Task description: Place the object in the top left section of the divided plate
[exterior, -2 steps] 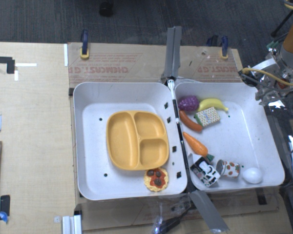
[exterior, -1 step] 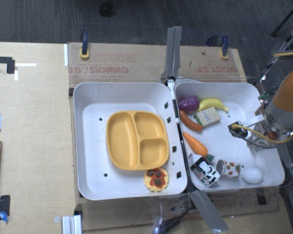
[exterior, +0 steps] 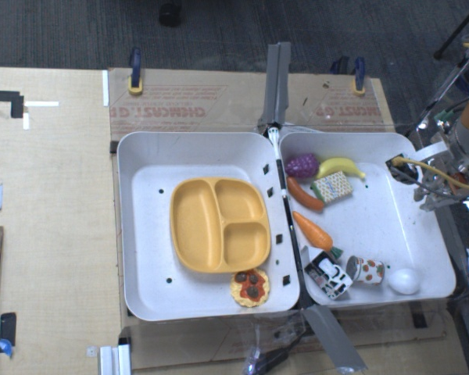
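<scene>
- Task barely begun, by the look of it: divided plate (exterior: 219, 225) sits bare in the left bin (exterior: 141, 233), all three sections free of any object.
- Top left section of that plate not yet filled; whole of the transfer left to do.
- Which object is meant: not named by the task, so cannot tell. Candidates all lie in the right bin (exterior: 391, 209): purple grapes (exterior: 302, 165), banana (exterior: 341, 166), a speckled block (exterior: 331, 187) just below the banana, two carrots (exterior: 306, 194) (exterior: 312, 230) along the bin's left wall.
- Further along the near edge of the right bin: a black-and-white item (exterior: 326, 275), a small spotted cup (exterior: 367, 270) on its side, a white ball (exterior: 405, 281).
- One more item, a small round pizza toy (exterior: 249, 287), in the left bin, touching or just beside the plate's near rim, not in any section.
- Gripper (exterior: 438, 180) at the far right of the right bin, over its rim, well apart from the plate and from most of the objects.
- State of the fingers: cannot tell; tangled with cabling and too blurred at that edge to say open or closed. Nothing seen held between them.
- Left to do, as a judgement: pick a target, secure it, carry it across the divider between the bins, release it over the correct section.
- Surface around the bins carries clamps and taped cardboard, no part of the task.
</scene>
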Robot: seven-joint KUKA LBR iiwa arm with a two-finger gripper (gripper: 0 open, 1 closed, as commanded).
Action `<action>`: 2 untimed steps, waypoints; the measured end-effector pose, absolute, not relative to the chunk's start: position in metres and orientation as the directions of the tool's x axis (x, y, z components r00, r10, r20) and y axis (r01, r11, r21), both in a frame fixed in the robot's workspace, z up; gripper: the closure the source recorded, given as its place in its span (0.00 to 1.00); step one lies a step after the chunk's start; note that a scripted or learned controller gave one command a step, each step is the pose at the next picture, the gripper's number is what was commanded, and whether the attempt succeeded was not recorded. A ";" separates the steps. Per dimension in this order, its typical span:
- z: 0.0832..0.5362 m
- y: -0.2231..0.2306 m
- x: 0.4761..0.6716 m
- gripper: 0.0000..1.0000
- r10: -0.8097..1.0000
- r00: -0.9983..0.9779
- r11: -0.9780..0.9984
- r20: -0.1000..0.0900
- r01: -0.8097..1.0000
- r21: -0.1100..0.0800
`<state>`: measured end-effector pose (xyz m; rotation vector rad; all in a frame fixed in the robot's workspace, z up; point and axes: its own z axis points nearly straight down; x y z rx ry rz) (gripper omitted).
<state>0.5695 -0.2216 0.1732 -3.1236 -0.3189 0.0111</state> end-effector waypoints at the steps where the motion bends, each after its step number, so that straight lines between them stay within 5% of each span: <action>1: 0.438 -0.222 0.534 1.00 0.226 0.974 -0.974 -0.010 0.226 -0.001; 2: 0.257 -0.221 0.598 1.00 0.252 0.968 -0.968 -0.009 0.252 -0.004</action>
